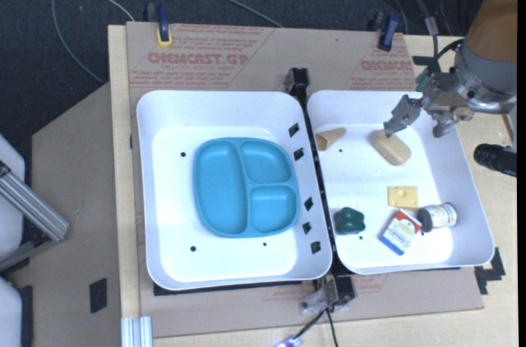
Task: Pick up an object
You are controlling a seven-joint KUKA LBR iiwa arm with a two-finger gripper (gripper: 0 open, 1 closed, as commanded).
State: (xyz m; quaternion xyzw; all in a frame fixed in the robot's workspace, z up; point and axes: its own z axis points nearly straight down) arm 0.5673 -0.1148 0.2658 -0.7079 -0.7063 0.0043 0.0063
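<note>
The right bin (pixel 460 173) holds several small items. A tan bread-like lump (pixel 391 149) lies near its far side, with a smaller tan piece (pixel 331 139) to its left. Toward the front sit a yellow cheese square (pixel 403 196), a green object (pixel 349 220), a red, white and blue box (pixel 399 232) and a small jar (pixel 440 216) lying on its side. My gripper (pixel 421 122) hangs over the bin's far right part, just above and to the right of the tan lump. Its two fingers are spread apart with nothing between them.
The left bin (pixel 164 140) holds a blue divided plate (pixel 246 187). A black divider strip (pixel 308 164) runs between the bins. Clamps (pixel 164 31) sit on the cardboard's far edge. Cables lie on the dark floor behind.
</note>
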